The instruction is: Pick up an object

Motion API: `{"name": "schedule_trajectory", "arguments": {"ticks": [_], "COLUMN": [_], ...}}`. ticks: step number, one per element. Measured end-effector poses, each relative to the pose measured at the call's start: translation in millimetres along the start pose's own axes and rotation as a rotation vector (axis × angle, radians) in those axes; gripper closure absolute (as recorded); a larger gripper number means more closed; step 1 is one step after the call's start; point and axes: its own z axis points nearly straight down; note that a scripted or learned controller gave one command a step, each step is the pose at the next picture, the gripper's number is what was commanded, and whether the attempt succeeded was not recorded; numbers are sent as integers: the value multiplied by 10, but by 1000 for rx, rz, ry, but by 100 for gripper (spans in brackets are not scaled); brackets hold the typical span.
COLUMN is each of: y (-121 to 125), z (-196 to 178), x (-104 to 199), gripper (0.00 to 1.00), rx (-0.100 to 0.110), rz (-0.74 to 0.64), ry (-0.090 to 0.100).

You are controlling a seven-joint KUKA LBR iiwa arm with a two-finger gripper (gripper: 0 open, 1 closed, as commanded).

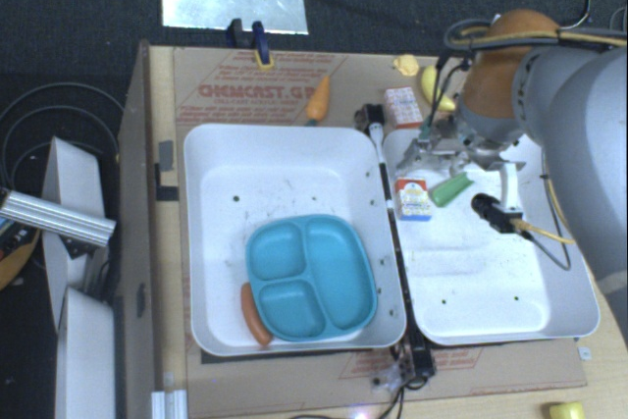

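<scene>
Nearest the camera, the left bin carries a blue tray in its near half. An orange sausage lies along the tray's near-left edge. Both are well apart from the gripper, across the wall between the bins.

The near half of the right bin holds nothing to grasp. The likely targets lie in its far-left part. A small carton sits just inside the left wall, and a green block lies just beside it on the right, perhaps touching it. The block's long axis runs on a slant, from its near-left end by the carton to its far-right end.

The gripper hangs just beyond these two, near the bin's far-left corner, on the arm reaching in over the right edge. Whether it is spread or closed I cannot tell, as the metal parts blur together there. Nothing can be seen held in it.

So the relation that matters is this: the block lies a little toward the near side and to the right of the gripper, and the carton lies toward the near side and slightly left. Either calls for a short move toward the near edge before a descent. For the block, I judge the grasp should close across its slanted axis.

Farther off, beyond the bins, a carrot and a small box rest on the bench.
</scene>
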Motion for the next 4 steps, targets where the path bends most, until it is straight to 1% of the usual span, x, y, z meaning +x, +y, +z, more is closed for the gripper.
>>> {"name": "schedule_trajectory", "arguments": {"ticks": [1,2,3,4], "y": [-106,86,-212,-182], "z": [-4,61,69,-48], "x": [-80,-16,-582,-549], "gripper": [0,0,0,100], "rx": [0,15,20,15], "rz": [-1,-5,3,-3], "ry": [3,4,2,2]}}
